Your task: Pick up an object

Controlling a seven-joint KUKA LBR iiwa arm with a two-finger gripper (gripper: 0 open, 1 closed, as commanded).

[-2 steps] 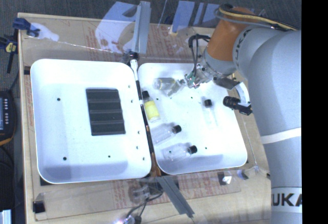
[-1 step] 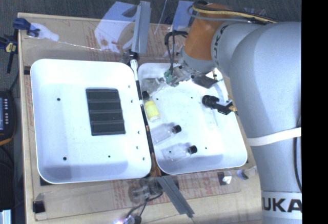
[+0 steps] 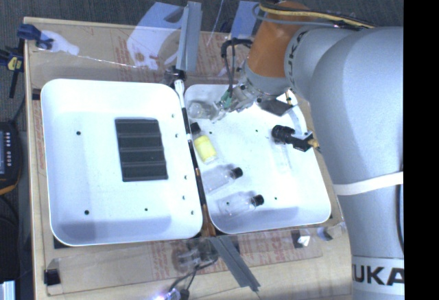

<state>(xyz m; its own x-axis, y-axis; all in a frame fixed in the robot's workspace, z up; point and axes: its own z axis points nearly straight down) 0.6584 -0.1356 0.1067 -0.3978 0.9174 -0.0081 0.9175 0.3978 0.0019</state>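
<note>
Two bins. Left bin [image 3: 68, 154]: one dark ribbed block [image 3: 141, 149]. Right bin [image 3: 305, 189]: one yellow piece [image 3: 204, 148], two black-capped clear bottles [image 3: 221, 176] [image 3: 240, 204], one clear object [image 3: 198, 110] in its 11 o'clock corner, just beside the tool [image 3: 230, 101], at the tool's 9 o'clock. Tool open or closed: cannot tell.

The arm [image 3: 357, 106] is made of bulky, rounded grey housings. An orange band [image 3: 271, 44] rings it above the wrist, and thin cables [image 3: 312, 15] run over that band. A pale seam [image 3: 367, 183] crosses the largest housing, with white lettering [image 3: 377, 277] lower down. The gripper [image 3: 230, 101] is small and silvery.
</note>
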